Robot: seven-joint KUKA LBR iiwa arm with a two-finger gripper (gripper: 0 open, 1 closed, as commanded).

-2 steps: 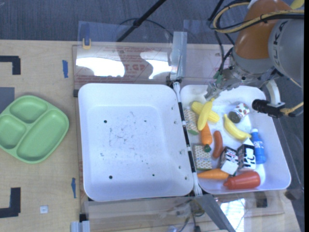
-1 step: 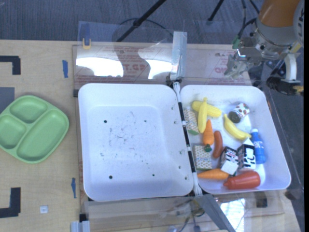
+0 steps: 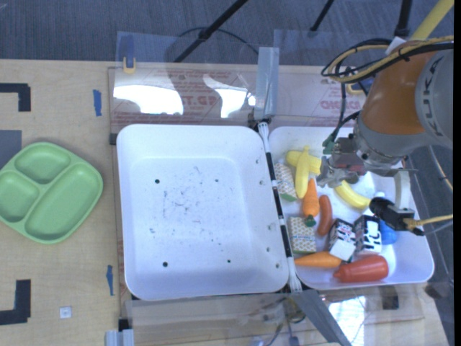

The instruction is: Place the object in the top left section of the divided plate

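At the bottom of the frame, the right bin (image 3: 421, 265) holds a heap of toy food: a red pepper-like piece (image 3: 364, 268) at its lower edge, an orange carrot (image 3: 317, 260) beside it, a small black-and-white printed item (image 3: 358, 235), then a sausage (image 3: 325, 213) and a second carrot (image 3: 310, 199) standing on end. Higher up lie a yellow banana (image 3: 351, 194) and a yellow corn-like piece (image 3: 302, 166).

Over that heap the gripper (image 3: 338, 166) hangs low, at the upper middle of the right bin, under the grey arm with its orange band (image 3: 392, 96). Whether its fingers are open or closed cannot be told from here, and nothing is seen held between them.

The left bin (image 3: 144, 150) fills the middle of the frame. At the far left, on the wooden tabletop (image 3: 65, 280), sits the green divided plate (image 3: 50, 192), well apart from both bins; its top left section (image 3: 43, 163) has nothing in it.

By this showing the task is barely begun: an object is yet to be picked, carried across the left bin, and set in that section.
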